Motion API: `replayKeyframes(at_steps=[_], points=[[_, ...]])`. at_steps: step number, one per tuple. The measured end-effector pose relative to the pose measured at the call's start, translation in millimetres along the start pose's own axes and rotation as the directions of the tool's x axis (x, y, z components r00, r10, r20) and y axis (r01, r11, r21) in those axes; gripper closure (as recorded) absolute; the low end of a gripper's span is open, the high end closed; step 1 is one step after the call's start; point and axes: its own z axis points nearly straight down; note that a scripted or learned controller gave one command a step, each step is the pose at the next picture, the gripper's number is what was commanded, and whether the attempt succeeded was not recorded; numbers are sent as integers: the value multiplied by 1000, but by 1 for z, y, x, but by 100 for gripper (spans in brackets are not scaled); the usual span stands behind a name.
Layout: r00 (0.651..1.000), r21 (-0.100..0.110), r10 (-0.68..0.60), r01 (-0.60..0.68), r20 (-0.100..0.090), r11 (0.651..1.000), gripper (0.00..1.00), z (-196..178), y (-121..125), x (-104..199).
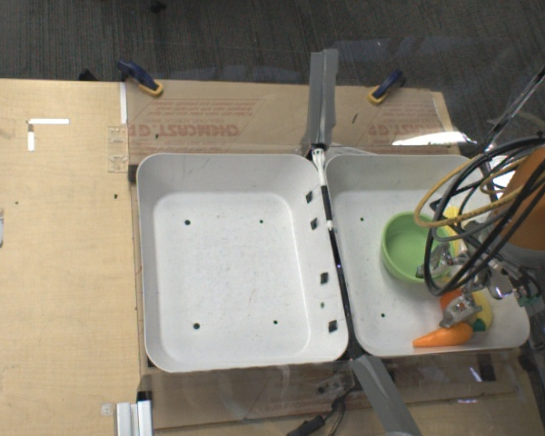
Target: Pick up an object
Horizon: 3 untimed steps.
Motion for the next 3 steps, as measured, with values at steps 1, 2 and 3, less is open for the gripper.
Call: replayKeyframes(at_steps=[1, 2, 3], points=[[1000, -1, -10, 10, 3, 1000, 0, 0, 59, -127], [989, 0, -145, 145, 0, 989, 0, 0, 30, -58], [996, 0, -86, 86, 0, 996, 0, 0, -38, 4]])
